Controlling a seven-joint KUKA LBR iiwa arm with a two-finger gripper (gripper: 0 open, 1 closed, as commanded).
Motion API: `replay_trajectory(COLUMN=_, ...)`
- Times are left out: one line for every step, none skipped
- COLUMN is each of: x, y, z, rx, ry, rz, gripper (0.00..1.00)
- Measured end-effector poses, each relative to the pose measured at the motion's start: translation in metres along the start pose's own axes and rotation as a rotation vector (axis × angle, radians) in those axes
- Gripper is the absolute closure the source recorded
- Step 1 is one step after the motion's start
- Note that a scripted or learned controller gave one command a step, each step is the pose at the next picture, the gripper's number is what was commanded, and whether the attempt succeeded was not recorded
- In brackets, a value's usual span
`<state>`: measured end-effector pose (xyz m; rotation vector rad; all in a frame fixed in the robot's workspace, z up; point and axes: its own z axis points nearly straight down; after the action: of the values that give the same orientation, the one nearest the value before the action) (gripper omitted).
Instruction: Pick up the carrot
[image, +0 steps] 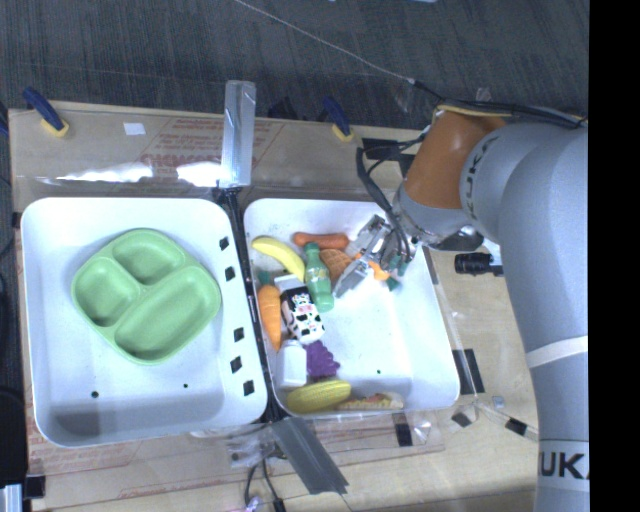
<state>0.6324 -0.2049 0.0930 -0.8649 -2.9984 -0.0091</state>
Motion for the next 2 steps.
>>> replay_trajectory(x=0.024, y=-0.020, z=-0.001, rx=0.003, ry=-0.025, rz=-0.246, gripper=0.00)
replay_trajectory(x=0.023, y=-0.017, z=-0.013, rx=0.002, ry=-0.030, rz=-0.255, gripper=1.00)
